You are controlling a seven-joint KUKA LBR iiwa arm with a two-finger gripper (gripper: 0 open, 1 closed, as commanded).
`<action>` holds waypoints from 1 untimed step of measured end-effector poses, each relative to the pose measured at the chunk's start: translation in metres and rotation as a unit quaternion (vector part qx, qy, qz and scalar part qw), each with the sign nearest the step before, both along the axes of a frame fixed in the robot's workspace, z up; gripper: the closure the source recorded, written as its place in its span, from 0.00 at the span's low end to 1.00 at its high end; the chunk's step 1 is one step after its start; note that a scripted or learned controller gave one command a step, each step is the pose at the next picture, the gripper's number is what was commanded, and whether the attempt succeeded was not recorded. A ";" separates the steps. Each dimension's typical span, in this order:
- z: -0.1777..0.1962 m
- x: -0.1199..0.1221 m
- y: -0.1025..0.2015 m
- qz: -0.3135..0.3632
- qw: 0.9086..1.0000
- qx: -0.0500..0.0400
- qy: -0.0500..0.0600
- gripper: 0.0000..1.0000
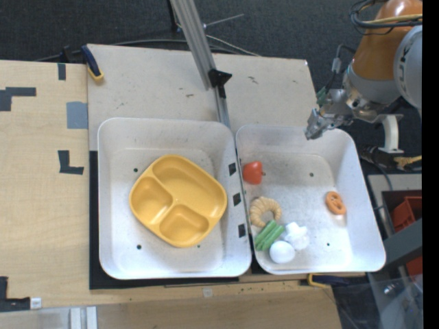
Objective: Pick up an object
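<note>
The hand (317,130) hovers over the right bin's (363,204) far rim; whether it is released or clenched, I cannot tell. Inside lie a tomato (252,172), pretzel (335,202), egg (281,251). The left bin (110,204) holds a yellow tray (178,200).

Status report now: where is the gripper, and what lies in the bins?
Gripper over right bin's far rim. Tomato, pretzel, toy food pile lying loose. Yellow tray in left bin.
</note>
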State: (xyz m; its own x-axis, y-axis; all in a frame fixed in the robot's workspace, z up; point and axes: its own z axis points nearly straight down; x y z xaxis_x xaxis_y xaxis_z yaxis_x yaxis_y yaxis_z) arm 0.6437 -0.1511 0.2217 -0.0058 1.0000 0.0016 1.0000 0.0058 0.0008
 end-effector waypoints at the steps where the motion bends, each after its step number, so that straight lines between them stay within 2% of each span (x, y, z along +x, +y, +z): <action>1: -0.010 -0.011 0.050 0.000 1.000 0.000 0.002 1.00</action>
State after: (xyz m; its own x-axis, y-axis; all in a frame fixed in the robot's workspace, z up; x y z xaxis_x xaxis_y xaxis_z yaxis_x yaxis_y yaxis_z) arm 0.6329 -0.1006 0.2120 -0.0059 1.0000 0.0019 1.0000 0.0059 -0.0031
